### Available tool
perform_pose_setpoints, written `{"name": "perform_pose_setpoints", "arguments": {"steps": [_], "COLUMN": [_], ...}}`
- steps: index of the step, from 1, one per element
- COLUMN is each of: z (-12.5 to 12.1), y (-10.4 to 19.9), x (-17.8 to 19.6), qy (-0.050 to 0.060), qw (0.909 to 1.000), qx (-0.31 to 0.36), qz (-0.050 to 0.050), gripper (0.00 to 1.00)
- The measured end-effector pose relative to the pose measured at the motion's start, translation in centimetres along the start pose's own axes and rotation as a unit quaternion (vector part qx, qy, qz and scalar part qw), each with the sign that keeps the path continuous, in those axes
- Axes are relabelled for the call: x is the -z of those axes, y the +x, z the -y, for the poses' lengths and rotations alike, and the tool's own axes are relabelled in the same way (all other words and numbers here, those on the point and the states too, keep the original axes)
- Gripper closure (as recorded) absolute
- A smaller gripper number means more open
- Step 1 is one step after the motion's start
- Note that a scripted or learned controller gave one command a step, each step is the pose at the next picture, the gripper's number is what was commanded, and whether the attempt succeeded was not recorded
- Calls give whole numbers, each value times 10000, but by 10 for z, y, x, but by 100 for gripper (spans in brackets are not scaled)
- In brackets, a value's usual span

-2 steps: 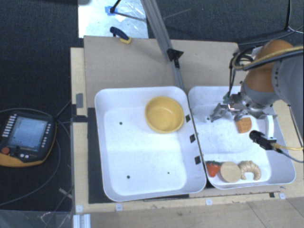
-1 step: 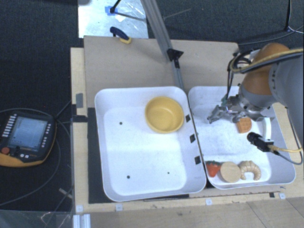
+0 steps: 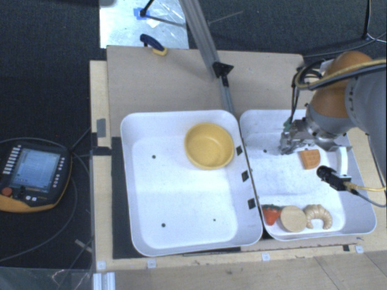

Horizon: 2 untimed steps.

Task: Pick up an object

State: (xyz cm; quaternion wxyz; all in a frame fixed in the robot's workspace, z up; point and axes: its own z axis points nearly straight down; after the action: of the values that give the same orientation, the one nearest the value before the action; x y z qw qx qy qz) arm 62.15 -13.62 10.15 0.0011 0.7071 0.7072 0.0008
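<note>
My gripper (image 3: 291, 141) hangs low over the upper part of the right bin (image 3: 266, 180), pointing down at the bin floor. An orange block (image 3: 309, 159) lies just right of it, apart from the fingers as far as I can see. Along the bin's front edge lie a red and green toy vegetable (image 3: 271, 214), a tan round disc (image 3: 292, 219) and a croissant-shaped piece (image 3: 319, 215). A yellow bowl (image 3: 209, 145) sits at the top of the left bin (image 3: 175, 210).
A black connector with a yellow cable (image 3: 331, 178) hangs off the arm above the right bin. A metal pole (image 3: 205, 38) slants across the bench's back. A teach pendant (image 3: 31, 174) lies on the floor at left.
</note>
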Motion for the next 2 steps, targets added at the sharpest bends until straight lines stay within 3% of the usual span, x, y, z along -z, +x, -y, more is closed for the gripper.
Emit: {"name": "perform_pose_setpoints", "arguments": {"steps": [2], "z": [-2], "y": [-1], "x": [106], "qy": [-10], "qw": [10000], "qx": [2], "qz": [1], "gripper": [100]}}
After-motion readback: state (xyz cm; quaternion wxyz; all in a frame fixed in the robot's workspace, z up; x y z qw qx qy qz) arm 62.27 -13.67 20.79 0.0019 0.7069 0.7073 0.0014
